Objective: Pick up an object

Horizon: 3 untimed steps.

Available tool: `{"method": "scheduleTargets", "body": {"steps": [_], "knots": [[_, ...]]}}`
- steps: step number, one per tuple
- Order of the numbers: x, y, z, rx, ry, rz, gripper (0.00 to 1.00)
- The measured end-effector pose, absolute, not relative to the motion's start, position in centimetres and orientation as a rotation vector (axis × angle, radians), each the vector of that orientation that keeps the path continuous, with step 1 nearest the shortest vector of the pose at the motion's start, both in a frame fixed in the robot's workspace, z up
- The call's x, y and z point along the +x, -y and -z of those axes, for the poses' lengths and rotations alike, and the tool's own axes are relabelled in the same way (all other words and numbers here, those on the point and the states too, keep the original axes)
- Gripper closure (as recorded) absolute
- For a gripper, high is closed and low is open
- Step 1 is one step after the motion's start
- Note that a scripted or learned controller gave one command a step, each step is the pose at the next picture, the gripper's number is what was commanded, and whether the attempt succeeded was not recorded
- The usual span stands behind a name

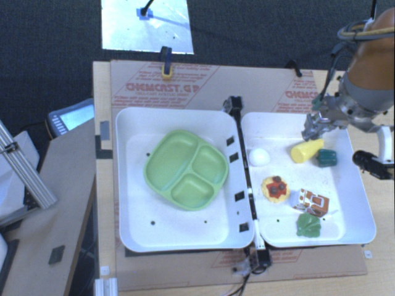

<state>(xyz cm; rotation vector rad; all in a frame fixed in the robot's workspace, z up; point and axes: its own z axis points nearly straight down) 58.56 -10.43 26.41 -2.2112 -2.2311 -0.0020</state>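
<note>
Nearest in the right bin [361, 227] lies a green leafy toy [308, 226]; farther back the yellow piece [306, 151] sits just under the pincer [315, 127] (perhaps touching). Pincer spread: cannot tell; arm cropped.

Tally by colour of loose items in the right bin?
White: 1, round white ball
Yellow: 1, yellow cone-like piece
Green: 2, dark green block, green leafy piece
Multicolour: 2, yellow-red round toy, white-orange toy
Total: 6
</note>
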Motion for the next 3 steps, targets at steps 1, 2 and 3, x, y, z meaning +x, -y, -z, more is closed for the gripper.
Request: {"method": "scheduleTargets", "body": {"steps": [1,2,3], "knots": [[57.2,5.2,-26.7,-2.21,2.232,0.003,1.0],[55.7,0.3,-25.3,-2.211,2.231,0.002,1.0],[55.7,-5.4,-25.2,-2.209,2.233,0.004,1.0]]}}
